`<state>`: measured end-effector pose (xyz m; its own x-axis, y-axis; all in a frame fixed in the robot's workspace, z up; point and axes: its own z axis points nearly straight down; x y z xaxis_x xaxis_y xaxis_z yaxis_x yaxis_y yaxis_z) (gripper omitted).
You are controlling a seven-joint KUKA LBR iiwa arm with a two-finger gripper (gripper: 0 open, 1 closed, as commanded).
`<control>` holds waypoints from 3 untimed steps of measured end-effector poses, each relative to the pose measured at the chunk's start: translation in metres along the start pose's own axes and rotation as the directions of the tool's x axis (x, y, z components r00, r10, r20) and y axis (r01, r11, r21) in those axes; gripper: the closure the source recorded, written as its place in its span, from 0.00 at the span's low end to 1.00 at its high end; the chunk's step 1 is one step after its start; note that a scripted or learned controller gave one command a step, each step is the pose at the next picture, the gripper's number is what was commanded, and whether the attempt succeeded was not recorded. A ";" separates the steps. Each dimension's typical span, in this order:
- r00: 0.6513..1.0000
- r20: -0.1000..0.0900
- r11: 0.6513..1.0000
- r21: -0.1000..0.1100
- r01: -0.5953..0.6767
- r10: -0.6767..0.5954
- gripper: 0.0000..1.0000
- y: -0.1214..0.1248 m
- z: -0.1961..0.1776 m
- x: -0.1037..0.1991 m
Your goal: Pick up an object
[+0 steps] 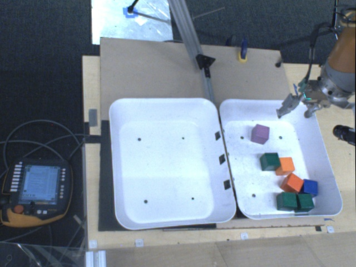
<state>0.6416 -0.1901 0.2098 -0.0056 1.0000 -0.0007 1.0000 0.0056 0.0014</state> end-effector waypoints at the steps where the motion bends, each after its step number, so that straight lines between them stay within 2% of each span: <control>1: 1.000 0.001 1.000 0.000 0.000 0.000 0.00 0.000 0.000 0.000; 2: 1.000 0.000 1.000 0.004 0.000 0.000 0.00 0.007 0.059 -0.002; 3: 1.000 -0.002 1.000 -0.006 -0.003 0.003 0.00 0.008 0.095 -0.004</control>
<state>0.6499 -0.1942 0.1152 -0.0029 1.0000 0.0012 1.0000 0.0029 0.0070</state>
